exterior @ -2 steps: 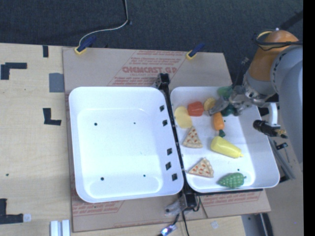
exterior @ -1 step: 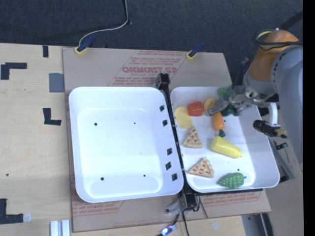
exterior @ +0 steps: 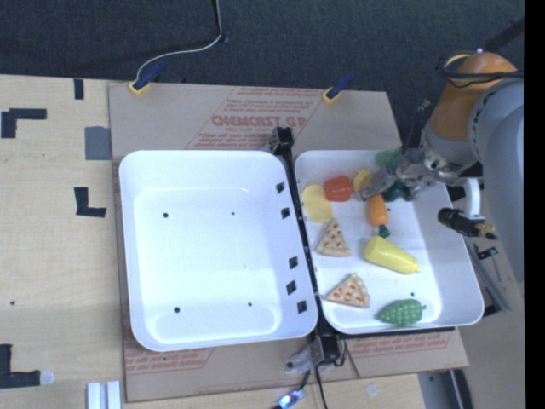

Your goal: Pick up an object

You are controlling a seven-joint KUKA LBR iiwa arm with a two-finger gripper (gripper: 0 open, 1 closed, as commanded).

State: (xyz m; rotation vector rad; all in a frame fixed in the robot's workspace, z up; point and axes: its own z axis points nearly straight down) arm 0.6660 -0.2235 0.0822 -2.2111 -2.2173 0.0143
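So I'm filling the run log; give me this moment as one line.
gripper: over right bin, by carrot | fingers: unclear | lifted: nothing seen

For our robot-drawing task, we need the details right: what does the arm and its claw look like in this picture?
The arm is smooth, rounded grey with an orange band above the wrist. Dark cables loop over that band. The claw is a small grey metal piece with dark parts.

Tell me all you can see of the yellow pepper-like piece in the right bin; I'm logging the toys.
The yellow pepper looks like smooth, glossy plastic, fat at its left end and tapering to the right. It lies on its side, slanting down to the right, on the floor of the right bin. It appears to touch nothing else; a pizza slice lies to its left, apart.
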